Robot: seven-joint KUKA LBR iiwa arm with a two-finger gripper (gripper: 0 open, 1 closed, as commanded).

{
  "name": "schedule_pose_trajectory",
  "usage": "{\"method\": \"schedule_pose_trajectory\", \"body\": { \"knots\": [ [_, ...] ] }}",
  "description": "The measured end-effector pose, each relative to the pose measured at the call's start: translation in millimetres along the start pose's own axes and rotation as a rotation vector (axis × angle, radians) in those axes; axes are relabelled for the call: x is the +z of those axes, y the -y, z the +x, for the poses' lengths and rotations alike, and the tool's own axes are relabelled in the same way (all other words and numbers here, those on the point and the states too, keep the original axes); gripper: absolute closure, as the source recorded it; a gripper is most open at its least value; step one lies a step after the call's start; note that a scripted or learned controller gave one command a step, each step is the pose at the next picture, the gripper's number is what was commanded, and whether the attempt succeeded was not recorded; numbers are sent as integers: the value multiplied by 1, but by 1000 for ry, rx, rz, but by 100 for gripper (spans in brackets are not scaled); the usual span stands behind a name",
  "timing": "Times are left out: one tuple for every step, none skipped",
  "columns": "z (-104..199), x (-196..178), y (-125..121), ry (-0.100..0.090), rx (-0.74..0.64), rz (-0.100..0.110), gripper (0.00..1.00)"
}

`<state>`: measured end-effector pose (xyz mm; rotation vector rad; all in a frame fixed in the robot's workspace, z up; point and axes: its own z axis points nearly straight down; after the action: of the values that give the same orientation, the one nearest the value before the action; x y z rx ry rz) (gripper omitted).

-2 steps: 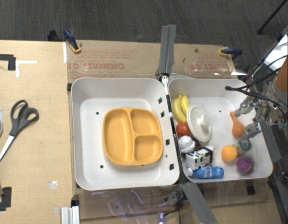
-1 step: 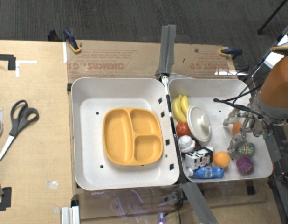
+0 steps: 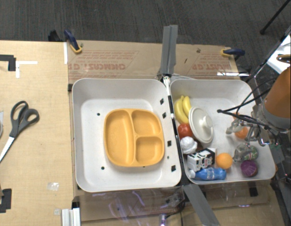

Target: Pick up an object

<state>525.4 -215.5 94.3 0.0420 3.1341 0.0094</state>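
Right now the hand (image 3: 246,134) hovers just above a purple ball (image 3: 249,168).

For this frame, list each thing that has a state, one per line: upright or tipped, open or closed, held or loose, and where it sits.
Yellow tray: flat in the left bin, nothing in its compartments.
Scissors: closed, lying on the bench, left of the bins.
Bananas: lying loose, right bin.
White lid: lying tilted beside the bananas.
Blue bottle: on its side.
Orange ball: loose.
Purple ball: loose.
Gripper: low over the right bin.
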Motion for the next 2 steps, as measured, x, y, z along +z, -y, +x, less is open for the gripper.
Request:
{"method": "schedule_pose_trajectory", "body": {
  "knots": [
    [49, 2, -64, -5, 111, 6, 0],
    [-56, 1, -93, 3, 283, 9, 0]
  ]
}}
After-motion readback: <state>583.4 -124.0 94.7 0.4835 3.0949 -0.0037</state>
